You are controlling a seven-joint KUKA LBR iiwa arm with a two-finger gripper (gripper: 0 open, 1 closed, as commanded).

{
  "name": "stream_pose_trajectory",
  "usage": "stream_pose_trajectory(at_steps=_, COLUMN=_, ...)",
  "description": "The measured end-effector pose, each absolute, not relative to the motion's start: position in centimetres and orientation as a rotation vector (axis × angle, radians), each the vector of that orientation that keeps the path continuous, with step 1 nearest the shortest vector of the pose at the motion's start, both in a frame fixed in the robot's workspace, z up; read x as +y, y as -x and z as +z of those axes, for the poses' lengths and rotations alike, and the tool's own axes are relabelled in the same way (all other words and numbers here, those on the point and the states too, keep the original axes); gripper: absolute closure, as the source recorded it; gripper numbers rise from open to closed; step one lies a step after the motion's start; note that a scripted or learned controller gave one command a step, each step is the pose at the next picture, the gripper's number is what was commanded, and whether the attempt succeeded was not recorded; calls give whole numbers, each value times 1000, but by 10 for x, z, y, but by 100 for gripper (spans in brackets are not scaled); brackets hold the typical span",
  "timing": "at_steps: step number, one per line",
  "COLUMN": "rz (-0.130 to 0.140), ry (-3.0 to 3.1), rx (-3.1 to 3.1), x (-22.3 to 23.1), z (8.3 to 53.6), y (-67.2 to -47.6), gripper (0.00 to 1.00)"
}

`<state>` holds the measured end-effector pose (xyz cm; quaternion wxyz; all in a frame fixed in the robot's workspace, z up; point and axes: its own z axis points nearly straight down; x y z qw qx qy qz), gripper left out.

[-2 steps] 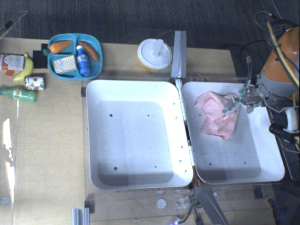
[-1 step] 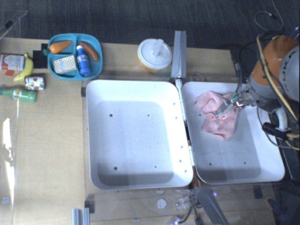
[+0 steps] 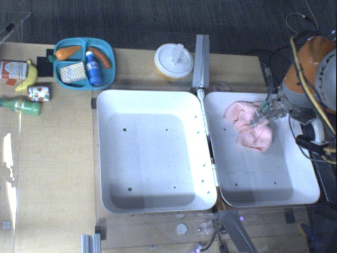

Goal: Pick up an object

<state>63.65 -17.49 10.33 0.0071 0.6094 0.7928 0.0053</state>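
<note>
I am at the grasping step, my gripper (image 3: 261, 116) down on the pink cloth (image 3: 247, 125) lying under my jaws, whose state I cannot tell; next I judge a firm close and lift.

You had open floor across the shallow white left bin (image 3: 150, 152). In the white right bin (image 3: 263, 178), a crumpled pink cloth (image 3: 247, 125) sat under the two-finger gripper (image 3: 261, 115), blocking the upper part; the lower floor lay free.
</note>
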Motion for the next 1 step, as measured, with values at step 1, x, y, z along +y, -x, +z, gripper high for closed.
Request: stream_pose_trajectory(at_steps=1, rz=3, ry=-1858, rx=2530, x=-92, z=193, y=-637, gripper=100)
